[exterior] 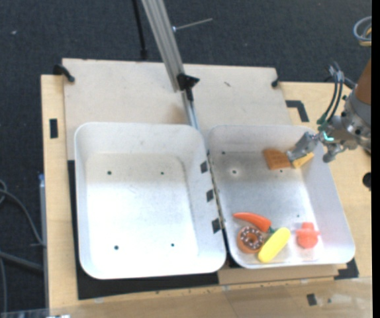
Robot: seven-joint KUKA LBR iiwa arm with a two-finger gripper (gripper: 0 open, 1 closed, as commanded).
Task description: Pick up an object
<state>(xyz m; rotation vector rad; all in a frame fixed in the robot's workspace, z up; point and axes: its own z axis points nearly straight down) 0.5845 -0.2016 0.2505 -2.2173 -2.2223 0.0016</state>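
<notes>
Camera view cuts the arm off at three o'clock, so little beyond its wrist shows, and the gripper (pixel 304 152) is small and blurred; whether it is open or closed cannot be told. It hangs over the right bin (pixel 322 177) near the rim at two o'clock, touching or overlapping a tan block (pixel 275 158); real contact is unclear. The bin's middle lies bare. Toward six o'clock cluster a carrot (pixel 252 220), a doughnut (pixel 248 238), a yellow piece (pixel 273 244) and a small red piece (pixel 307 236). The left bin (pixel 84 177) sits at nine o'clock.
</notes>
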